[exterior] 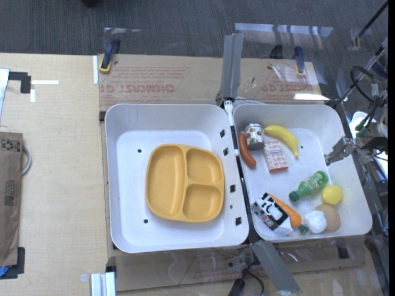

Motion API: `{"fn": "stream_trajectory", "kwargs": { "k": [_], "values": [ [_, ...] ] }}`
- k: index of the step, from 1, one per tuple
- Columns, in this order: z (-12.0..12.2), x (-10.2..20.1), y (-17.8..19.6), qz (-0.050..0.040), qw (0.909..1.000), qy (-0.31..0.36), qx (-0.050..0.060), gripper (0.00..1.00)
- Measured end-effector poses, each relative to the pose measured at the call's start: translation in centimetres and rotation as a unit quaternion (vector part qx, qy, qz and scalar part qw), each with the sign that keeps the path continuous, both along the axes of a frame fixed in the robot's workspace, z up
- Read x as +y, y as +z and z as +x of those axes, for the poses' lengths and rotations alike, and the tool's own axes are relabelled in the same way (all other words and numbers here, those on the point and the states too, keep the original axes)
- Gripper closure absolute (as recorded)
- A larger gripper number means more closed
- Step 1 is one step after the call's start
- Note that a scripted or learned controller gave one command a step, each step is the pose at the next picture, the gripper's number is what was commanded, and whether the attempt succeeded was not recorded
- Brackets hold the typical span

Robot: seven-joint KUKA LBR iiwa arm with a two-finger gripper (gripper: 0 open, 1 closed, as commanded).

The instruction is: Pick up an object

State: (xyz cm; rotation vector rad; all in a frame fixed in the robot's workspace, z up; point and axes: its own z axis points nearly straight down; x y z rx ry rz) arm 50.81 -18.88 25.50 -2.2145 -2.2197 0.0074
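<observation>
The right bin point(345, 128) holds the loose objects. A yellow banana point(283, 138) lies at the back beside a small can point(253, 134), a brown sausage point(247, 152) and a red carton point(276, 156). A green bottle point(309, 186) and a yellow lemon point(332, 194) lie towards the right wall. An orange carrot point(287, 210), a black-and-white packet point(268, 211), a white garlic bulb point(315, 222) and a tan potato point(330, 216) crowd the front. My gripper point(336, 152) hangs at the bin's right wall, above and to the right of the green bottle, with nothing seen in it.
The left bin point(123, 165) carries a yellow divided plate point(184, 182). A grey divider post point(231, 66) rises behind the seam between the bins. Cables and arm hardware point(370, 134) crowd the right edge. A brown paper bag point(11, 190) lies on the bench at far left.
</observation>
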Motion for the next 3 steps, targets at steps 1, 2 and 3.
{"fn": "stream_trajectory", "kwargs": {
  "k": [1, 2, 3],
  "values": [
    [2.4, -3.4, -2.5, -0.0004, 1.0000, -0.008, -0.001, 0.00],
    [6.7, 0.8, -16.1, -0.0001, 1.0000, -0.004, -0.001, 0.00],
    [12.6, 2.5, -16.6, -0.0004, 0.9982, 0.059, -0.002, 0.00]
  ]
}}
